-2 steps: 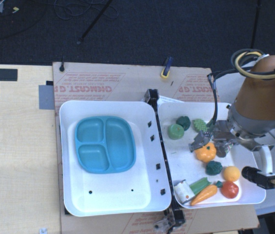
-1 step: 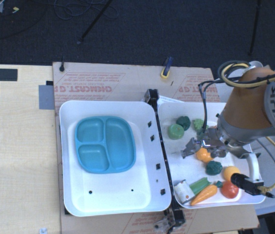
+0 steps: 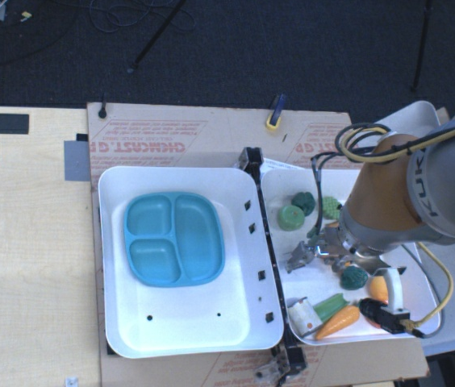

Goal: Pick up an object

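Grey metal low in the right bin: that's my gripper, hanging over the white floor near the bin's left wall. Spread or clamped, I cannot tell from this angle, and nothing shows in its grasp.

Closest to me is a light green round piece, lying just beyond the gripper toward the bin's far end and apart from it. Behind it sits a darker green piece, touching or nearly so, and another green one lies to the right, partly under my wrist.

On my other side, a teal lump rests near the gripper, with an orange piece just beside it. Along the near rim lie a green stick, a carrot right against it, and a small white block at their left end.

Over in the left bin, well apart from me, a blue divided plate lies flat with three compartments.
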Tool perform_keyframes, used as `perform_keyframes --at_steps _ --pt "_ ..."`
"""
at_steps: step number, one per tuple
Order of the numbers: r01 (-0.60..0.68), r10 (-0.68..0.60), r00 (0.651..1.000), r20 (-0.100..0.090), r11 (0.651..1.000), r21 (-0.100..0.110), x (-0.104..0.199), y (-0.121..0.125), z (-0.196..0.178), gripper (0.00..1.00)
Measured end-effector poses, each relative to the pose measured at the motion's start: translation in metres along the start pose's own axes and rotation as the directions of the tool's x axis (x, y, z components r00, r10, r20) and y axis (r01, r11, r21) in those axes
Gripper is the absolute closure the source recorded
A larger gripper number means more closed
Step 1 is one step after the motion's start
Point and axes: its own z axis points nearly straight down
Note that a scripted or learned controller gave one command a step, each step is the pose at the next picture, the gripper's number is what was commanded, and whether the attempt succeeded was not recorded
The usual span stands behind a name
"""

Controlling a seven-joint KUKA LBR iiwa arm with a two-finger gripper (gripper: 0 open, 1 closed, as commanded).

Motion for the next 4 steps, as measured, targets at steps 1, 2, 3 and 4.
perform_keyframes --at_steps 1,2,3,4 --pt "-0.003 0.003 1.0 0.005 1.0 -0.008 -0.001 0.0 0.041 0.0" --pt "-0.01 0.01 1.0 0.001 1.0 -0.005 -0.001 0.0 0.03 1.0" --pt "-0.006 0.006 1.0 0.002 1.0 -0.01 -0.003 -0.008 -0.015 1.0" --pt "0.0 0.0 1.0 0.002 1.0 -0.013 0.002 -0.012 -0.077 1.0"
